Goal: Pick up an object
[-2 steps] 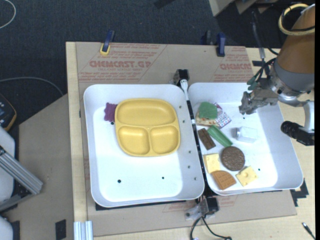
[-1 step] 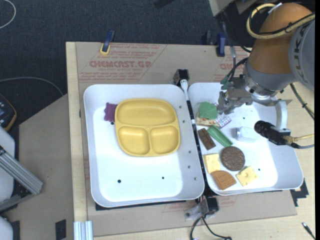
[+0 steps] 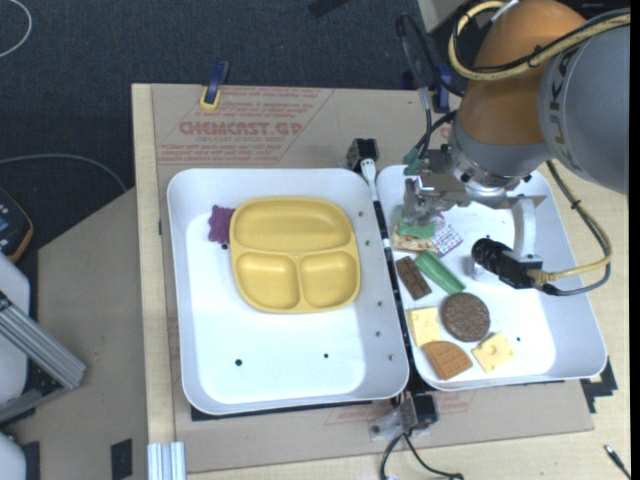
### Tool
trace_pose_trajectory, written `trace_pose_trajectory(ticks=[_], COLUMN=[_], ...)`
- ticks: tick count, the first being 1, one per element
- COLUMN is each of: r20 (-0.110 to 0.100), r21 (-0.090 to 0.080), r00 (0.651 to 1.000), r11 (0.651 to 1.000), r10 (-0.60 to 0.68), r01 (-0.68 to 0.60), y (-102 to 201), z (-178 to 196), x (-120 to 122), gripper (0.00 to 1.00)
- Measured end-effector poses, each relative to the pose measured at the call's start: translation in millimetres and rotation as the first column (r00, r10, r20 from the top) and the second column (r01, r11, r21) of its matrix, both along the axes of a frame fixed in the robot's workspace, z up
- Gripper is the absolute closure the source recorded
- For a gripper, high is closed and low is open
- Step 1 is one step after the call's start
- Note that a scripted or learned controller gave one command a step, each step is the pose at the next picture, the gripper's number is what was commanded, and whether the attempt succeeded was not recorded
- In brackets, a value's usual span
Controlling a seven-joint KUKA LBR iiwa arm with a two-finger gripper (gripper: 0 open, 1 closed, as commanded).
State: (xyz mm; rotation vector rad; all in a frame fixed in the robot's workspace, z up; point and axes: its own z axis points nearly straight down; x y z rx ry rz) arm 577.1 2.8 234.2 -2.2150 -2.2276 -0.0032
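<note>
the gripper (image 3: pixel 420 206) hangs low over the far left corner of the right bin (image 3: pixel 570 353), close to the wall it shares with the left bin (image 3: pixel 200 368); from this angle i cannot tell whether it is open or closed, and nothing is seen clamped in it. directly under it lies a small green and tan item (image 3: pixel 414 234), with a white patterned card (image 3: pixel 447 239) just beside it. nearer the camera in the same bin sit a brown rectangular piece (image 3: pixel 412 278) and a green stick (image 3: pixel 440 271), side by side and touching or nearly so, then a round brown disc (image 3: pixel 466 316), a pale yellow square (image 3: pixel 424 323), an orange-brown wedge (image 3: pixel 445 358) and a yellow block with holes (image 3: pixel 493 352). the left bin holds a yellow three-compartment tray (image 3: pixel 295 253), with a purple item (image 3: pixel 219 224) against its far left corner. both bins rest on a cardboard sheet (image 3: pixel 250 123) on the counter, and a yellow and blue clip (image 3: pixel 212 92) sits at the sheet's far edge.
</note>
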Motion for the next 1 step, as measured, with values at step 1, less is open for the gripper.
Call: trace_pose_trajectory(ticks=[1], r20=[0.002], r21=[0.001], r00=[1.000], r11=[1.000], r10=[0.001], r01=[-0.001], y=[56.5], z=[-0.2], x=[16.6], gripper=[1.00])
